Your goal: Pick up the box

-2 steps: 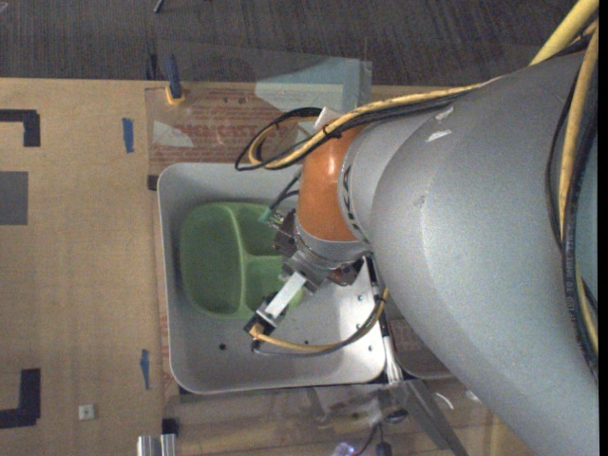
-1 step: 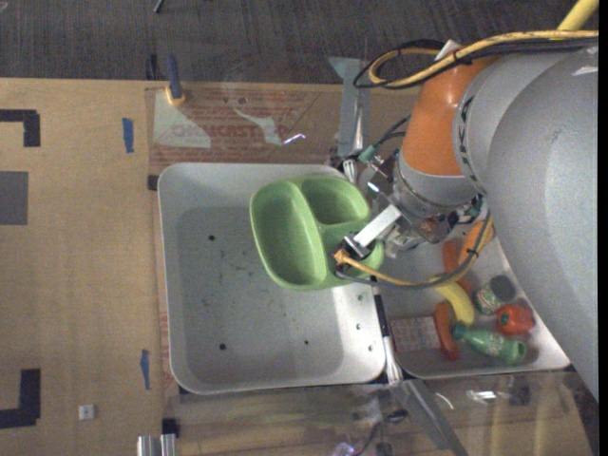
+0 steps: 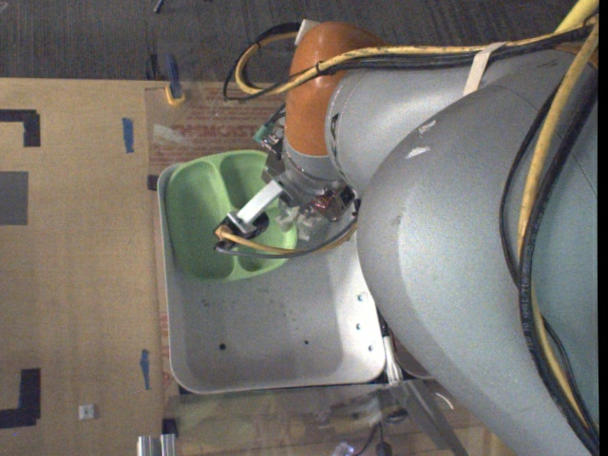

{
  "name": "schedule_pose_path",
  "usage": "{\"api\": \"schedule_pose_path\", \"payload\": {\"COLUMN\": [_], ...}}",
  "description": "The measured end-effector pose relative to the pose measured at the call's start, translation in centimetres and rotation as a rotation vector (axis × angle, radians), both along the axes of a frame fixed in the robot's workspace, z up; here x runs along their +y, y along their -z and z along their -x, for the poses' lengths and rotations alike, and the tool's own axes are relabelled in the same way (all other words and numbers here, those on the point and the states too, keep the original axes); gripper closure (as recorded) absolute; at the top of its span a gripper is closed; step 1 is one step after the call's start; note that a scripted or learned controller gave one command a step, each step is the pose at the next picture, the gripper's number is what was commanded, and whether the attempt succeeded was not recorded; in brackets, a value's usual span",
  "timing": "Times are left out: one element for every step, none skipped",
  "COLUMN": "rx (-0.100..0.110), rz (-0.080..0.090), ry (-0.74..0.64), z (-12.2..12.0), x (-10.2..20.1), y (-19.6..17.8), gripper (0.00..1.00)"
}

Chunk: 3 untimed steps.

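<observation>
Where the box lies, and which way its long axis runs, cannot be told: it may be hidden under the wrist and gripper [image 3: 296,221], and nothing box-shaped can be made out there with certainty.

The gripper is held low over a green tray [image 3: 190,207], above the tray's 3 o'clock half, just past the ridge by which the tray is divided. Whether the gripper is wide, narrow or closed on anything cannot be told. The arm [image 3: 456,207] is brought in from 3 o'clock and bent down steeply, with its orange band [image 3: 318,74] turned toward 12 o'clock. Its grey bulk covers the whole 3 o'clock side of the view.

The green tray is seated in the 11 o'clock corner of a white bin [image 3: 275,321], against the bin's walls. The bin's floor toward 6 o'clock is marked by a few small dark specks [image 3: 221,347]. At 9 o'clock the wooden bench [image 3: 76,264] is seen, marked with strips of blue tape [image 3: 127,136] and black tape corners [image 3: 24,126].
</observation>
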State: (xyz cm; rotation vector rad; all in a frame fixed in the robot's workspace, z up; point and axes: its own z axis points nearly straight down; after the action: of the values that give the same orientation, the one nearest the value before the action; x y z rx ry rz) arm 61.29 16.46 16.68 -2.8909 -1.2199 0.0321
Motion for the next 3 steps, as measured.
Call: {"api": "schedule_pose_path", "payload": {"rx": [-0.027,-0.006,-0.007], "rz": [-0.011,-0.001,-0.003], "ry": [0.004,0.115,-0.128], "z": [6.3,3.5,2.6], "x": [-1.8,-3.2,2.8], "y": [7.6,3.8,-6.2], "gripper": [1.0,1.0,1.0]}}
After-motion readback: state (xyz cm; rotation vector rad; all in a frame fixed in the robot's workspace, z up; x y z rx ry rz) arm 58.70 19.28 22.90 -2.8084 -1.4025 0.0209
